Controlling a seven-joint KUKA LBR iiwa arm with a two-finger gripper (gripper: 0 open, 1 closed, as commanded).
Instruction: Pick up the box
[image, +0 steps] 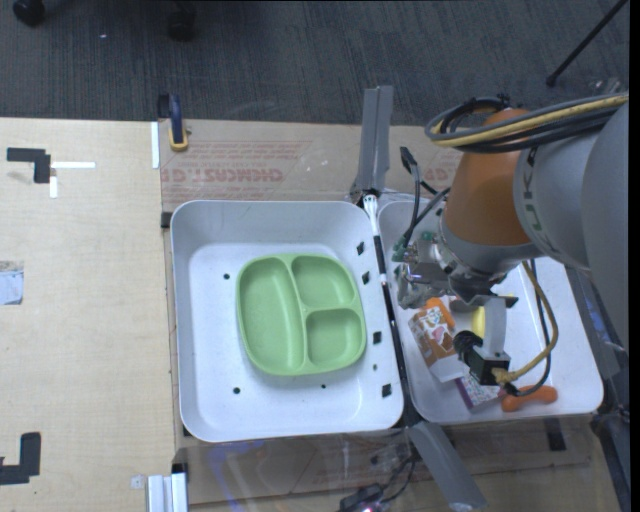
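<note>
The box (436, 331) lay unlifted near the right bin's (575, 385) left wall, beneath the gripper (425, 283), whose state I couldn't tell.

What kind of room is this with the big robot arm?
Probably a robot lab: a robot arm reaches over two white bins on a wooden bench; one bin holds a green divided plate.

Faint red mirrored print on the cardboard sheet (245, 172) behind the left bin (190, 320), too blurred to read.
</note>
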